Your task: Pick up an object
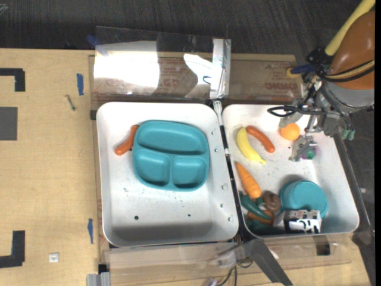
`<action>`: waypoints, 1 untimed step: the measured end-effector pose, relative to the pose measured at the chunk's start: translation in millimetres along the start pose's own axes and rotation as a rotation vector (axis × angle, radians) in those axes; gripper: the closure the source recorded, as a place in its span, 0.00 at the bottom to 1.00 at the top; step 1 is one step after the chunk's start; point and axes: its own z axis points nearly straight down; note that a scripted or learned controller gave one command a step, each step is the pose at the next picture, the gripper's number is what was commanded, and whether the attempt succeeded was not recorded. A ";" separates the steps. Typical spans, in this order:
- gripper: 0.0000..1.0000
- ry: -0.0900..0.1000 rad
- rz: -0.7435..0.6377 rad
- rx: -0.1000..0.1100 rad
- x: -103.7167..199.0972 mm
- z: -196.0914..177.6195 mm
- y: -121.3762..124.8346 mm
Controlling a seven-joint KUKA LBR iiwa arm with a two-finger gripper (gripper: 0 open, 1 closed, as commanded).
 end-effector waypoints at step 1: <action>0.00 -0.002 -0.014 0.001 -9.9 120.6 -26.5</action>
